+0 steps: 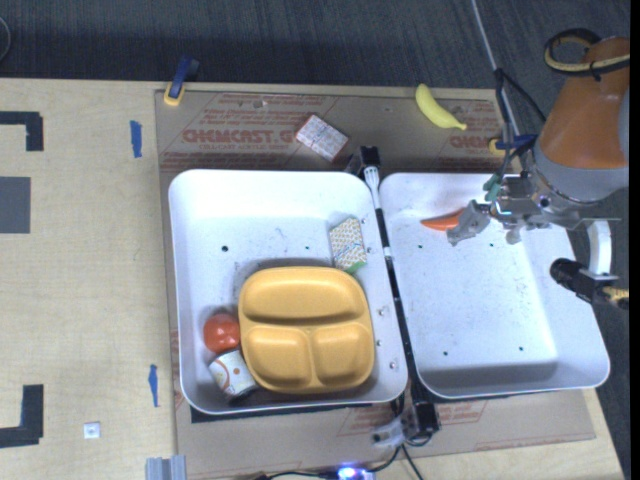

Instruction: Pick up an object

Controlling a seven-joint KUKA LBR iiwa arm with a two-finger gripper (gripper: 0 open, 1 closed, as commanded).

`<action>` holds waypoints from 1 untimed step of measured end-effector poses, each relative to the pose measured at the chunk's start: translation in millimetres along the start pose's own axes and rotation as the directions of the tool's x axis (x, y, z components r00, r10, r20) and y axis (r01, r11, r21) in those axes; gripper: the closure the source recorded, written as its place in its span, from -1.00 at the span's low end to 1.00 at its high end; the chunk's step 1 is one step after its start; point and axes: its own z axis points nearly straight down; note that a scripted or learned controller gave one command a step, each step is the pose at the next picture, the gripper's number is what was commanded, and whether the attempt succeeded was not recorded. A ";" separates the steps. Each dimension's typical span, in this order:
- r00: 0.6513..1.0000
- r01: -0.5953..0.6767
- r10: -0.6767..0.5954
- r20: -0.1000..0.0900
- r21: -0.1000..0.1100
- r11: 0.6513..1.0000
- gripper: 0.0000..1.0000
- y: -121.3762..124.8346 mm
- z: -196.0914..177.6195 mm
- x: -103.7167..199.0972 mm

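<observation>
Arm [590, 128] enters from the right and reaches over the far part of the right bin [500, 358]. Jaws [468, 224] hang at the near right end of a small orange carrot-like object [438, 223], which lies on the bin floor toward the far left corner; cannot tell whether they are wide, narrow, or gripping it (contact unclear).

Left bin [200, 218]: yellow compartment tray [305, 326], red ball [221, 330] just left of it, small patterned packet [347, 242] at the far right.

Banana [438, 108] on the desk [80, 268], beyond the bins.

Grey arm [590, 128] reaches leftward, hand [468, 224] lowered.
</observation>
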 end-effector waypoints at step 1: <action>1.000 0.001 -0.001 0.001 -0.005 1.000 -1.00 33.0 115.3 16.0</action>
